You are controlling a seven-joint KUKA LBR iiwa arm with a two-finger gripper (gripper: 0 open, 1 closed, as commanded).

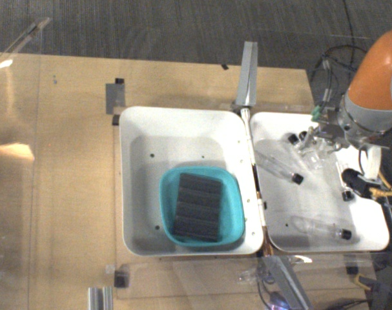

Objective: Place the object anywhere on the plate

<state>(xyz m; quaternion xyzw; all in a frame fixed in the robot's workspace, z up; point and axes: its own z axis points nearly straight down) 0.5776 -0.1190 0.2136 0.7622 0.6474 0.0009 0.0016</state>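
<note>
Even, bright overhead light washes the two white bins (183, 124), flattening their walls into near-glare. A pale reflection smears the bench (15, 150) at left. Shadows are soft. The orange arm (376, 76) at right is slightly blurred.

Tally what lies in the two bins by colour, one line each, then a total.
Teal: 1, the plate in the left bin.
Dark grey: 1, the ridged block on the plate.
Clear with black caps: 2, tubes in the right bin.
Total: 4
</note>
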